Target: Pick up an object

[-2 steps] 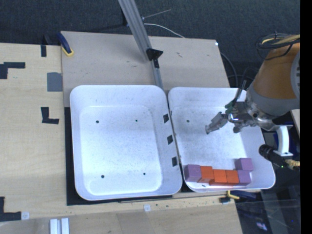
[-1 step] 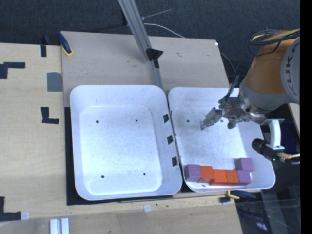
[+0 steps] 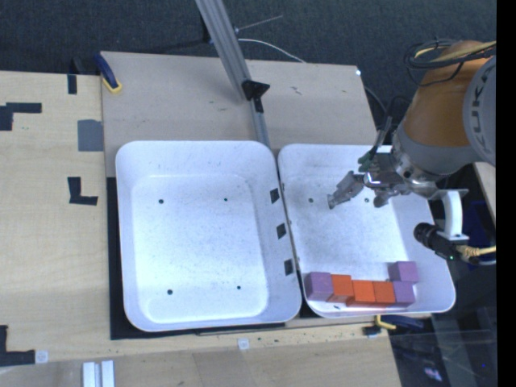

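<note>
Pretty evenly lit, kinda soft and low-res overall

Light's flat and diffuse, so the two white bins [image 3: 201, 232] come out bright with no real blown-out glare, and shadows show faintly along their rims. The dark floor up top goes grainy. Edges of the blocks [image 3: 363, 287] look a bit mushy, and the arm [image 3: 451, 111] on the right is slightly blurred.
</note>
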You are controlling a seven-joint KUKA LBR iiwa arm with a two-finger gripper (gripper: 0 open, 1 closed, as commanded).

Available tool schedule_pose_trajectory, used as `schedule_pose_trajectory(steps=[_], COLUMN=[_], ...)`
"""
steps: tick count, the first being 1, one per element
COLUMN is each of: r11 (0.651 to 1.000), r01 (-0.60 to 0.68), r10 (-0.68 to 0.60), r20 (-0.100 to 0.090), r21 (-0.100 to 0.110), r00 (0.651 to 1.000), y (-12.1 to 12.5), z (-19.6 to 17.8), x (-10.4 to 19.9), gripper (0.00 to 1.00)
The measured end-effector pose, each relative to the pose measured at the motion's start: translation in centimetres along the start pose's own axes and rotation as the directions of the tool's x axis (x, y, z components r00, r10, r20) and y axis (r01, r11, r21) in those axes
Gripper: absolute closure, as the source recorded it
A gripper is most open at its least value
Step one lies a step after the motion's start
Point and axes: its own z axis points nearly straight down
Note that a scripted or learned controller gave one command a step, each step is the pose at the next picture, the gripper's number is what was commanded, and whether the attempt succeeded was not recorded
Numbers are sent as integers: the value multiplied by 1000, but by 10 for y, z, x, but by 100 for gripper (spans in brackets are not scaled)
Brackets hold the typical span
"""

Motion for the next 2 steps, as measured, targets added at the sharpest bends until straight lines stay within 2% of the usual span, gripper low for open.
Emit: schedule_pose_trajectory(steps=[1,2], r11=[1000,1000], r01=[1,-4], r10=[-1,4], r20=[2,0], r21=[-9,9], r00=[1000,1000], y=[37,4], z=[-113,-32], x=[7,-1], gripper=[0,0])
